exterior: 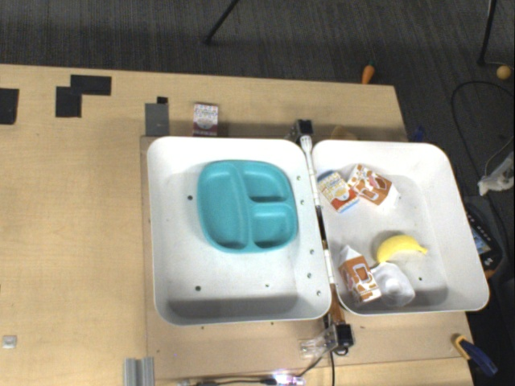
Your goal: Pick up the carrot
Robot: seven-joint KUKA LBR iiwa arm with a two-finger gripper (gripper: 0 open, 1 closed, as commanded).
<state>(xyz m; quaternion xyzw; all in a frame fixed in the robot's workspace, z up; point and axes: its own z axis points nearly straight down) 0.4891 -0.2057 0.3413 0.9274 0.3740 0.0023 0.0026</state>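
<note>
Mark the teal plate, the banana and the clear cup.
teal plate (246,205): camera view, on the divider ridge at its middle.
banana (400,248): camera view, mid-body of the peel.
clear cup (394,285): camera view, its side wall.

bins (161,215): smooth white plastic | tray (245,205): matt teal plastic | bench (72,240): pale wood | banana (400,248): glossy yellow

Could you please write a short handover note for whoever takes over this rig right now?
Left bin: holds a teal divided plate.
Right bin: a banana, two snack packets near the back, another packet and a clear plastic item near the front.
I cannot pick out a carrot among them.
Done: nothing lifted.
Left: find the carrot, then pick it up.
</note>
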